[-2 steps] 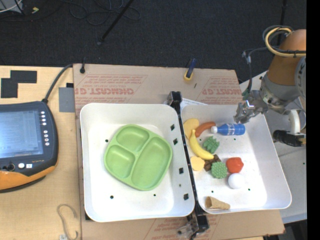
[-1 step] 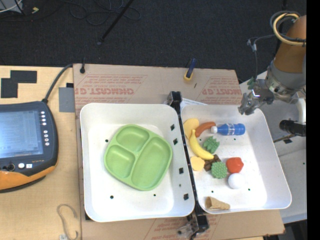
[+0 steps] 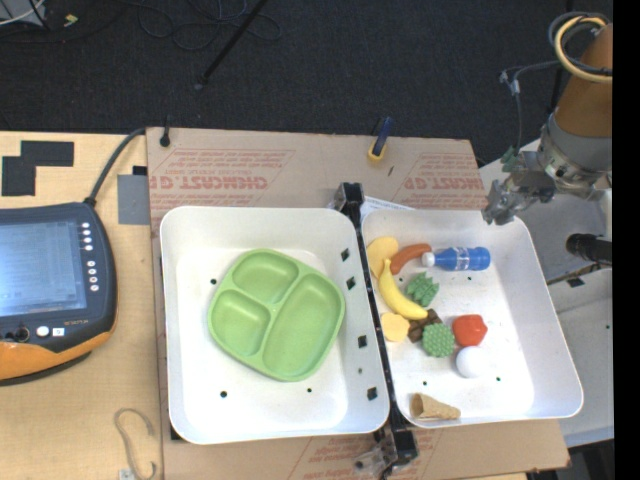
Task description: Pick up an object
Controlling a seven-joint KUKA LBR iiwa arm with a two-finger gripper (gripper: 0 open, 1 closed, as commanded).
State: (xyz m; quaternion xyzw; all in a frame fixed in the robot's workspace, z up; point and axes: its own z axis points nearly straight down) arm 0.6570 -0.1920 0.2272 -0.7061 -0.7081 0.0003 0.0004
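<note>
Gripper (image 3: 503,206): over right bin's (image 3: 545,298) two-o'clock corner; grip state can't be told.
Bottle (image 3: 460,259): in bin, apart from gripper.

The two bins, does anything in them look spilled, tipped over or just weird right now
Nothing looks spilled or damaged. The green divided plate lies askew in the left bin. In the right bin, the toy food is bunched against the left wall, the blue bottle lies on its side, and a cone-shaped piece sits apart at the front edge.
</note>
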